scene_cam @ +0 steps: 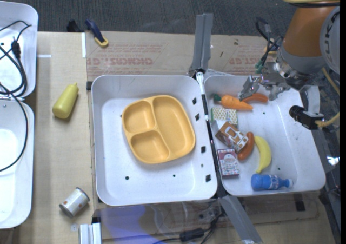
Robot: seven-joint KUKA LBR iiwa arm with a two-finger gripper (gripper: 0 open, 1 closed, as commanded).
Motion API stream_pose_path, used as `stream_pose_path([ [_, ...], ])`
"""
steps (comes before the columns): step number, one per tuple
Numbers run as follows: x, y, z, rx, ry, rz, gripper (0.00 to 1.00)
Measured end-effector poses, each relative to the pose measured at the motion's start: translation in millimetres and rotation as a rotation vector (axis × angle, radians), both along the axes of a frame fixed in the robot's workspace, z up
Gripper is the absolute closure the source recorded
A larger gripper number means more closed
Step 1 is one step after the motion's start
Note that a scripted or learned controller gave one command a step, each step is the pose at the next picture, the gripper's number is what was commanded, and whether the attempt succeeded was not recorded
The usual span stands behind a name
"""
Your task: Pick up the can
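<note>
The can [74, 201] is small and silver with a red-marked label. It lies on its side on the brown bench, outside the bins, by the left bin's front left corner. My gripper [262, 90] hangs over the back of the right bin [303, 145], right next to an orange carrot [236, 102] and far from the can. Nothing shows the can in its grasp.
The left bin [108, 172] holds a yellow divided plate [158, 128]. The right bin holds a green-white packet [224, 115], brown box [231, 135], sausage [246, 146], banana [263, 153], red box [227, 162] and blue bottle [270, 182]. A yellow bottle [66, 100] lies on the bench.
</note>
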State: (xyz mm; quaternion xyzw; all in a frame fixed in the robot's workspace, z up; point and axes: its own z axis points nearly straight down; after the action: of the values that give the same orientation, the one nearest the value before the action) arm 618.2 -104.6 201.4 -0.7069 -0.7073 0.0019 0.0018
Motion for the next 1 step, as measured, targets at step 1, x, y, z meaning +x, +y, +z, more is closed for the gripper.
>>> stream_pose_path([
  [1, -86.4, -19.5, -61.9, 0.001, 0.000, 0.120, 0.00],
])
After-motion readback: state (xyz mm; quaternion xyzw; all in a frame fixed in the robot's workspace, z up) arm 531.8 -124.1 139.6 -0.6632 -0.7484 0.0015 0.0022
